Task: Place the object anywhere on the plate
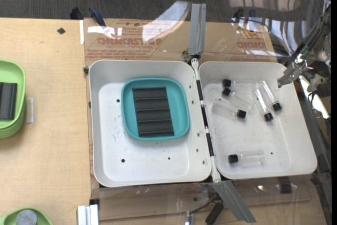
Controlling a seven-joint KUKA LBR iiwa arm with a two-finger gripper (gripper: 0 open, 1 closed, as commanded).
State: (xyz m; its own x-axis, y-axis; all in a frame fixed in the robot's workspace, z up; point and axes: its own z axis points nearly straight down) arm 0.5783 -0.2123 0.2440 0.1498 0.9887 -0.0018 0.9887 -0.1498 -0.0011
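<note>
While the gripper (287,79) hung at the right bin's (308,158) far edge, grip state unreadable | clear plastic vials (266,96) — slim tubes, black caps — lay scattered just left of it | teal plate (181,113) — square, rounded corners, ribbed black insert — farther left.

we see the plate (156,108), a teal, square dish with rounded corners, lying flat in the left bin, toward its upper middle. a dark ribbed insert covers its centre. the objects are clear vials with black caps, all lying on their sides in the right bin: one pair (227,87) near the upper left, one (229,110) just below, two (266,98) slanting at the upper right, and one vial (245,157) alone near the lower edge.
</note>
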